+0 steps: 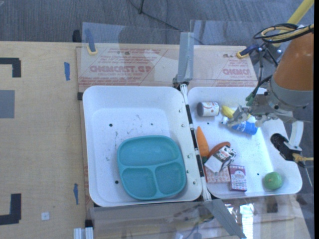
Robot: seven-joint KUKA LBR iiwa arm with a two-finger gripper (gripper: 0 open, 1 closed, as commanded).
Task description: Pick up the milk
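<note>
Milk carton [218, 162], or what looks like it, is the small white box lying tilted in the right bin [259, 156]. It sits near the middle divider, just below an orange carrot [202, 141] and touching a red box [238, 177]. It's probably light, stiff cardboard or plastic with flat sides, so a pinch across the two broad faces seems safest, since squeezing a corner could make it pop out sideways. The arm [294, 68] reaches in from the right, wrist bent down. The gripper [245, 114] is low over the bin's far half, right by a blue bottle [245, 128] and a yellow item [227, 111], well apart from the carton. Can't tell whether the gripper is spread or closed, too cluttered there.
</note>
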